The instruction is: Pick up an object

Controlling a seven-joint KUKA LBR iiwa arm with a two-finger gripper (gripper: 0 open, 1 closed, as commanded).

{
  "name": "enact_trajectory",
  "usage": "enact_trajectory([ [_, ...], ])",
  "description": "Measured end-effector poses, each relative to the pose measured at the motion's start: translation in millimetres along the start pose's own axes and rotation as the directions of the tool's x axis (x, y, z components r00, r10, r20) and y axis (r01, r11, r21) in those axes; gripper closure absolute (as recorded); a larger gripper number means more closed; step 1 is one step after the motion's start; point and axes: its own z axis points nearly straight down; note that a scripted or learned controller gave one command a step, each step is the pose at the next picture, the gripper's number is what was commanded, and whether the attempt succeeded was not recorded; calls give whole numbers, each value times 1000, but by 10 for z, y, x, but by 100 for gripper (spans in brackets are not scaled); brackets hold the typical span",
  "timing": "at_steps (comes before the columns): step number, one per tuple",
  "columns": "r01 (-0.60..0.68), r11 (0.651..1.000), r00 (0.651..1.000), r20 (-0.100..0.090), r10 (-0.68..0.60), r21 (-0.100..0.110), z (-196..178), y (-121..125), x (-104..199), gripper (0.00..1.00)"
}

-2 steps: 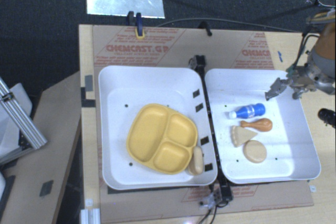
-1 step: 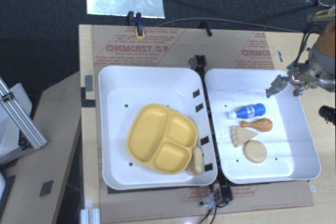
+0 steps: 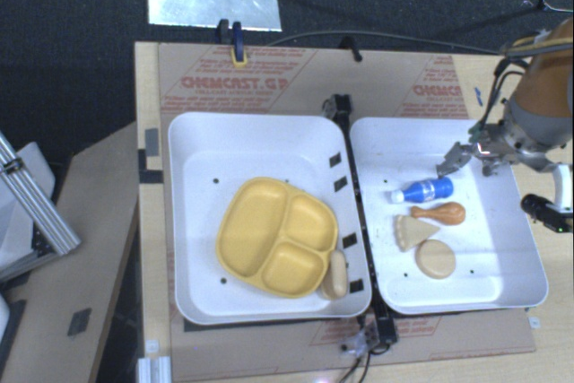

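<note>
Blue bottle [image 3: 424, 190], small, light, likely slick plastic: lies just beside my gripper [image 3: 459, 157], above the drumstick [image 3: 439, 213] in the right bin [image 3: 529, 274]. Grasp across its middle. Whether my gripper grips anything: cannot tell.

So the count: two white bins, a left bin [image 3: 193, 193] and a right bin [image 3: 511, 238], sitting side by side on the bench. The left one has one yellow divided tray [image 3: 273, 233] with three compartments, plus one small beige bread-roll-looking thing [image 3: 336, 274] right at the tray's edge. The right one has four items: one blue bottle [image 3: 423, 190], one toy drumstick [image 3: 439, 213], one pale wedge-shaped piece [image 3: 413, 231] and one round tan cookie-like disc [image 3: 435, 259]. One robot arm [image 3: 538, 103] too.
</note>
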Motion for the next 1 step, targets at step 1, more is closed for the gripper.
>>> enact_trajectory([
  [1, -4, 1000, 1000, 1, 4, -16, 447, -20, 74, 0],
])
